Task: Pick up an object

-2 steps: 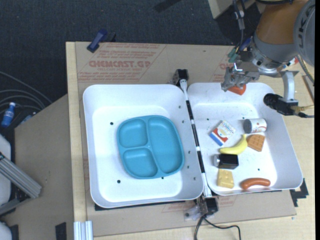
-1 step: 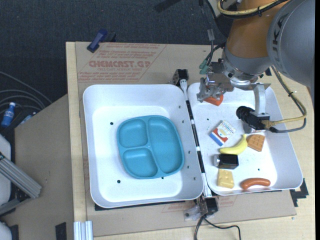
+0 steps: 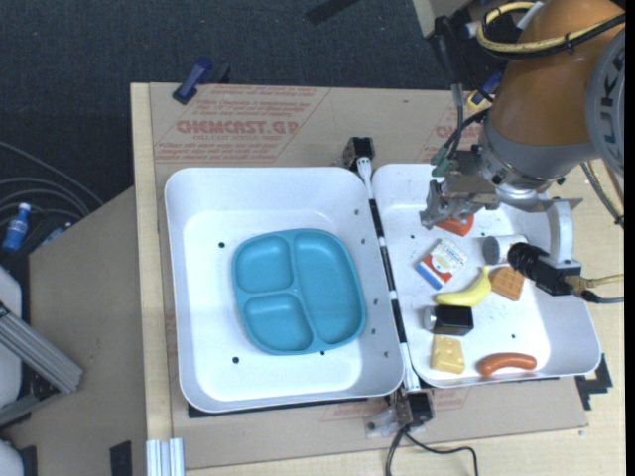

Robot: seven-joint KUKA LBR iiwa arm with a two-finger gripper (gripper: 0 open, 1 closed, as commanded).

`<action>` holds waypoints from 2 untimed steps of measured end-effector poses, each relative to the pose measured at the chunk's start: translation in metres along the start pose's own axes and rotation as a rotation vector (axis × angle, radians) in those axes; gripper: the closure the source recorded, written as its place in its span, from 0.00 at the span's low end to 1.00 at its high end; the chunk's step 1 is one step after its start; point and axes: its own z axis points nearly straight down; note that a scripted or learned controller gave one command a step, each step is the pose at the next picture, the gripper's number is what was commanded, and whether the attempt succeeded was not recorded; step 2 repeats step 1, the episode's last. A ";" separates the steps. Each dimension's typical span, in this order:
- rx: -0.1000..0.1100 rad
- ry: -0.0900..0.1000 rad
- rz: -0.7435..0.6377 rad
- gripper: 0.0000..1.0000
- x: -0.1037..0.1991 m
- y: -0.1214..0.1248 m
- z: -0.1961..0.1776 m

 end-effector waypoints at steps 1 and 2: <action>-0.003 -0.001 0.000 1.00 -0.043 0.063 0.021; -0.003 -0.001 0.000 1.00 -0.043 0.063 0.021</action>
